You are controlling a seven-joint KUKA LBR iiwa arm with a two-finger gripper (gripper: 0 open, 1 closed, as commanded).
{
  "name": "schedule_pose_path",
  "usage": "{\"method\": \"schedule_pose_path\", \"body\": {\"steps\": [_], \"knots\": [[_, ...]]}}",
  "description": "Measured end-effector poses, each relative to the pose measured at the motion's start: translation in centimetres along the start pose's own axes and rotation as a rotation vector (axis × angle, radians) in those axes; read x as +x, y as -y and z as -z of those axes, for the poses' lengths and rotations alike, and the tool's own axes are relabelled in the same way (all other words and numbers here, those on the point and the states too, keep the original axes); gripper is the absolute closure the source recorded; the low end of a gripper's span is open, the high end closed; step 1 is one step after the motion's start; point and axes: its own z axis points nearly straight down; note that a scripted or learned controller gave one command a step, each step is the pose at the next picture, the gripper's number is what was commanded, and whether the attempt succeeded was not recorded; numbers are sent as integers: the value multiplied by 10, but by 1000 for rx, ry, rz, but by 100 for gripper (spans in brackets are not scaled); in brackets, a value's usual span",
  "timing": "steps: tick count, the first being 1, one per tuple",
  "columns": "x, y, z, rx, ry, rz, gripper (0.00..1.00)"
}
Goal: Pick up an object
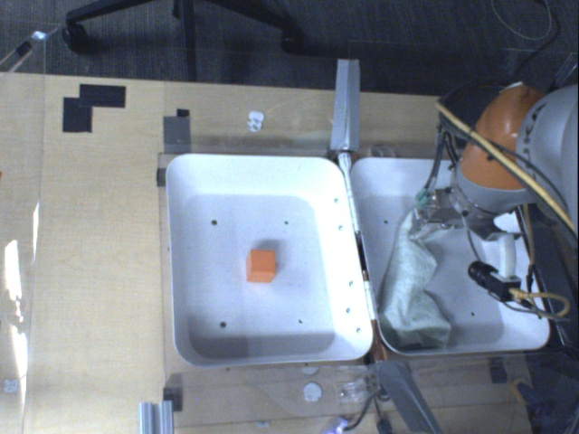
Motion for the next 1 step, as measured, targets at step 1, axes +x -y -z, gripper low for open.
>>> {"method": "schedule_pose_path", "body": {"steps": [1], "knots": [[32, -20, 93, 7, 1, -169, 100]]}}
